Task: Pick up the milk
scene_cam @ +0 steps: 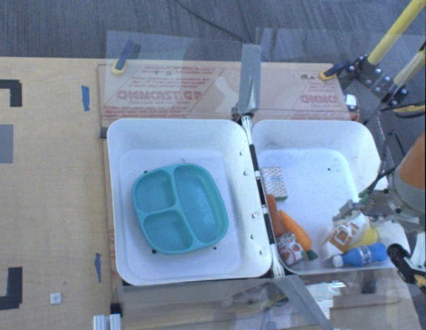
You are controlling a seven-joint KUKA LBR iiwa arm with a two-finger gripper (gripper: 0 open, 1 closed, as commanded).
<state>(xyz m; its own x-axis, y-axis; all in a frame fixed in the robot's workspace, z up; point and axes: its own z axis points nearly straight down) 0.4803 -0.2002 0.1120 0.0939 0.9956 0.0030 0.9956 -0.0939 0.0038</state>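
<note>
Arm reaches in from right, tool (356, 212) low in right bin (316, 139), touching milk carton (343, 234); grip state unclear. Carrot (295, 230), bottle (363, 255) nearby. Left bin (173, 130): teal divided plate (179, 207).

Crowded near corner, open floor behind in the right bin (364, 139)

We see its far half bare white; a green box (274, 182), a carrot (295, 229) and a small carton (290, 248) line the left wall, while an orange-labelled carton (345, 235) and a blue bottle (361, 255) press together by the gripper (356, 210).
</note>
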